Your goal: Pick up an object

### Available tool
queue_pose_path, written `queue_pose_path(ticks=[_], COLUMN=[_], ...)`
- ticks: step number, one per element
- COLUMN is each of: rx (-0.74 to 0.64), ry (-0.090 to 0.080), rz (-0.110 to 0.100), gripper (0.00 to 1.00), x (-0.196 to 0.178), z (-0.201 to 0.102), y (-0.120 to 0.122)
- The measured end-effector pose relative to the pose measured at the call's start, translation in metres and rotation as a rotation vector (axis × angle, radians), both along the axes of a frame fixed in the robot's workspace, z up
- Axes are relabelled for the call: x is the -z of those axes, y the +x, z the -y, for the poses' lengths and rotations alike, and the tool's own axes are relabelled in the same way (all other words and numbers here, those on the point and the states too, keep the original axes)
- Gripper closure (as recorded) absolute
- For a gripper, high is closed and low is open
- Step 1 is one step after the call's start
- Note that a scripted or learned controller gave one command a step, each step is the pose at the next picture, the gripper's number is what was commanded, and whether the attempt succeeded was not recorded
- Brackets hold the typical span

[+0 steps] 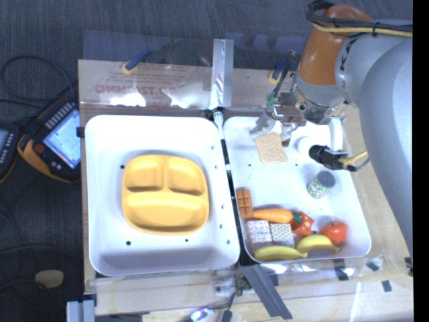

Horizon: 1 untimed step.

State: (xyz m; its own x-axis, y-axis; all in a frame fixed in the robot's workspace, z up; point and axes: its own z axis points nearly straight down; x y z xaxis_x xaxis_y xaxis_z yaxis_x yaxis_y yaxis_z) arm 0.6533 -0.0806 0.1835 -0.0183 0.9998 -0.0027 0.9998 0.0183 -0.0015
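Curved glossy bananas [295, 247], flat tan bread slice [271, 147] under tool [273, 127]

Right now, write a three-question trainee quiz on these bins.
1. True or false: the yellow tray lies in the left bin.
2. Which item is nearest the pincer? A) bread slice B) tomato C) carrot
3. Fill in: two ___ lie along the right bin's front edge.

Key: 1 true; 2 A; 3 bananas.
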Motion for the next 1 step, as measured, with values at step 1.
queue_pose_path(ticks=[1], rx=[-0.55], ry=[0.003], rz=[0.001], gripper=[1.0], x=[-0.0258], z=[-0.0035], y=[-0.0618])
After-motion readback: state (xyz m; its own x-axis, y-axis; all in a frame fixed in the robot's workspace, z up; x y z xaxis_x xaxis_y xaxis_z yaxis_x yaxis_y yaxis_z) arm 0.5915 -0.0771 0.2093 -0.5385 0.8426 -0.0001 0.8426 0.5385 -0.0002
